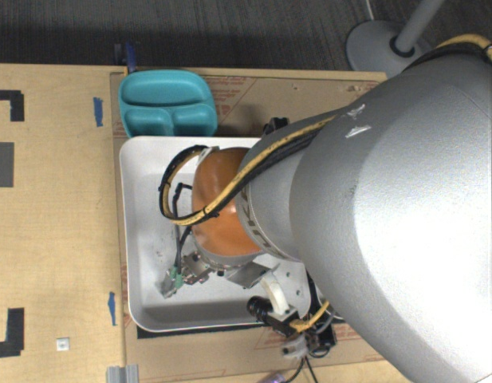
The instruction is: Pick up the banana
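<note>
From the overhead camera, you see the grey arm with its orange band (222,206) reaching in from the right and covering most of the shallow white plastic bin (142,214). The bulky grey link fills the right half of the bench. Below the orange band, the wrist hardware and the gripper (182,276) sit low over the bin floor, toward the bin's front-left corner; you cannot tell how it is set from this angle. You cannot make out the banana anywhere; the arm hides much of the bin. A teal moulded plastic tray with divided compartments (167,102) lies on the brown cardboard bench top (54,214), just beyond the bin's far-left corner.
</note>
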Robot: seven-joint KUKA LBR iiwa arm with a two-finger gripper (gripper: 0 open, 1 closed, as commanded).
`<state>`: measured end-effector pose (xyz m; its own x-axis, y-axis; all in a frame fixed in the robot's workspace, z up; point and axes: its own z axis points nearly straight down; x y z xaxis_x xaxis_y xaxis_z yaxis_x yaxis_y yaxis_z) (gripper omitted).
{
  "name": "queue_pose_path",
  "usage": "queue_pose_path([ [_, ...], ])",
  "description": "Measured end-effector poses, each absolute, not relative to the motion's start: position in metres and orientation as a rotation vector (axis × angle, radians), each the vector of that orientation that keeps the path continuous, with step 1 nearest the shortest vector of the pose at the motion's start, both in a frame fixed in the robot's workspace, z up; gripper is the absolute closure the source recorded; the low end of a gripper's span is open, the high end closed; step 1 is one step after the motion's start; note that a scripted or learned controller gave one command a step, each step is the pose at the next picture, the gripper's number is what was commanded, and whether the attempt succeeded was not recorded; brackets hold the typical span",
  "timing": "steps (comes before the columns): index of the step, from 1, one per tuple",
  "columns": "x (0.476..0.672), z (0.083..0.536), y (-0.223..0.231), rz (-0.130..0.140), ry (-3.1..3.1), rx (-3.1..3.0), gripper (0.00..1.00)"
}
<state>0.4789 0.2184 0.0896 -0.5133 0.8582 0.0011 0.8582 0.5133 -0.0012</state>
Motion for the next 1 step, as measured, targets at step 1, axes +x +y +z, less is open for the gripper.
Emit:
queue_pose_path([
  [1,0.4750,0.1000,0.2281,-0.011,-2.724,-1.529,1.00],
])
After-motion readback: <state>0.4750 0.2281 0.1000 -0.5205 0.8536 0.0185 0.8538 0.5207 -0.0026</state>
